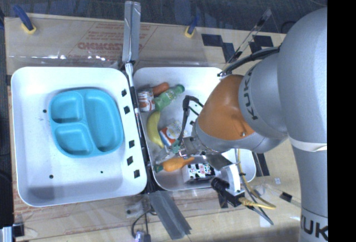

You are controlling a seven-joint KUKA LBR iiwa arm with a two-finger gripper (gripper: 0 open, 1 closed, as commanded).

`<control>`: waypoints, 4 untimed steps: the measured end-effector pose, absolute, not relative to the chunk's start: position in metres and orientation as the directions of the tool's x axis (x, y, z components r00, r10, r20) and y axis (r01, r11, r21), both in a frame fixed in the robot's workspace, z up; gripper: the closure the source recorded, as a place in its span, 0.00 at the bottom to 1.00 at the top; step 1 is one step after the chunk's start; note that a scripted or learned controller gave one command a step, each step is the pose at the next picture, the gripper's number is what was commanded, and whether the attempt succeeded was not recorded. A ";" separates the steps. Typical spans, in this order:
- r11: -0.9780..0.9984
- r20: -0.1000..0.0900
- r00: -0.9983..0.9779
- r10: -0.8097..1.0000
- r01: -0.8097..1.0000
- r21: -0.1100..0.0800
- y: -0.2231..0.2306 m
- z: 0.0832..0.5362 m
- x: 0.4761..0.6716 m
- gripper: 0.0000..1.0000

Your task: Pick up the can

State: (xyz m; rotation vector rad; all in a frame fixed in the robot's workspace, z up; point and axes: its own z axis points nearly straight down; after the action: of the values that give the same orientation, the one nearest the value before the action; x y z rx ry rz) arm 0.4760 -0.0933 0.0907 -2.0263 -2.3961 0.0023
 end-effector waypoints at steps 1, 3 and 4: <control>0.295 0.001 -0.295 0.955 0.955 -0.001 -0.177 0.137 0.476 0.00; 0.261 -0.005 -0.261 0.965 0.965 0.007 -0.187 0.097 0.560 0.00; 0.059 -0.003 -0.059 0.998 0.998 0.008 -0.211 0.097 0.626 0.00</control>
State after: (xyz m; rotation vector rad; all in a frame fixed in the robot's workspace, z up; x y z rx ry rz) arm 0.6256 -0.2109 0.0975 -2.1595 -2.2918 -0.0054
